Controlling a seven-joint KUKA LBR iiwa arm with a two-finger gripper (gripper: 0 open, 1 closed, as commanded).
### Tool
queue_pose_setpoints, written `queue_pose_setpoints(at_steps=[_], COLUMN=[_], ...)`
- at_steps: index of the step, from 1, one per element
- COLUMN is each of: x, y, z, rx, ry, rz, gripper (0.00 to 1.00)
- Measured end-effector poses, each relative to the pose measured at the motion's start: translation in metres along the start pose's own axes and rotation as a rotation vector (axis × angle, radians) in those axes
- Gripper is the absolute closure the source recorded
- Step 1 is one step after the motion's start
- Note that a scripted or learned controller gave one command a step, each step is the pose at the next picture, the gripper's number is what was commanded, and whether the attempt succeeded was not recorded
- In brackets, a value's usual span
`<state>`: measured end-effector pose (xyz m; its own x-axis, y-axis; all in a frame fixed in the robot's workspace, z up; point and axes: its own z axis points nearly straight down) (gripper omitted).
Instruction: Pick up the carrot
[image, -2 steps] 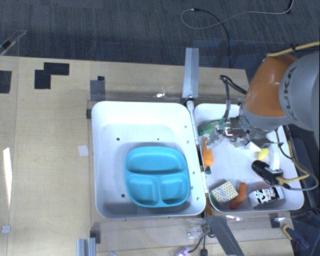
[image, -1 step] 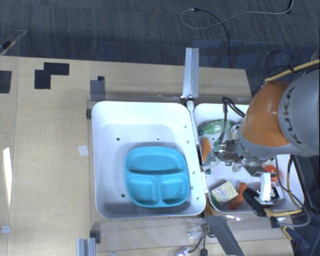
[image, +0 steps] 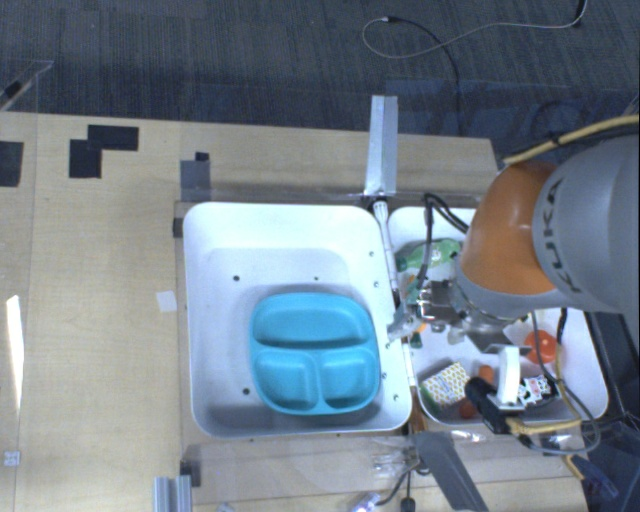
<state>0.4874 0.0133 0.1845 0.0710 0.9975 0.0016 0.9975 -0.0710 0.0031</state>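
Note:
My gripper (image: 412, 318) hangs low over the left side of the right bin (image: 596, 385), close to the wall between the bins. The grey arm with its orange band (image: 505, 245) covers much of that bin. A small orange piece (image: 436, 325) shows right beside the gripper; I cannot tell whether it is the carrot or whether it is held. A rounder orange-red thing (image: 542, 346) lies further right in the same bin, partly behind the wrist.
The left bin (image: 215, 300) holds a blue three-compartment tray (image: 315, 350). In the right bin lie a green item (image: 414, 256) at the back, a yellowish patterned packet (image: 446, 382) at the front and a small dark red piece (image: 467, 409).

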Motion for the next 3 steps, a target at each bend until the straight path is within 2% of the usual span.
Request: queue_pose_setpoints(at_steps=[1, 2, 3], x=[-0.001, 0.000, 0.002], y=[0.000, 0.002, 0.001], z=[0.000, -0.010, -0.056], rx=[0.000, -0.003, -0.003], ry=[0.000, 0.002, -0.001], rz=[-0.003, -0.007, -0.131], gripper=[0.00, 1.00, 1.00])
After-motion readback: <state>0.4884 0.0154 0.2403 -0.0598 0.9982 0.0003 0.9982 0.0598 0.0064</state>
